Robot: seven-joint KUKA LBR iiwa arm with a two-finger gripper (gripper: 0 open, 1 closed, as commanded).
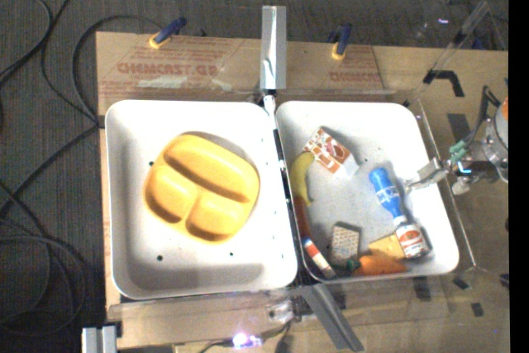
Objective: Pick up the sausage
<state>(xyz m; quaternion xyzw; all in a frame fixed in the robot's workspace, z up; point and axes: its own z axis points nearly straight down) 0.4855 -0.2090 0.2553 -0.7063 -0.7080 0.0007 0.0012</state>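
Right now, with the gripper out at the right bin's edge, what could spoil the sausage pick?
The sausage lies tight along the right bin's left wall, so a finger may strike the wall. The banana sits right beside it and could be nudged or grabbed instead. The gripper starts across the bin, with the blue bottle roughly between.

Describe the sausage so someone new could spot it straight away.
Look in the right-hand shallow white bin, along its left wall. Just below the yellow banana lies the sausage, a slim reddish-brown stick pointing lengthwise down that wall. It is darker and narrower than the banana.
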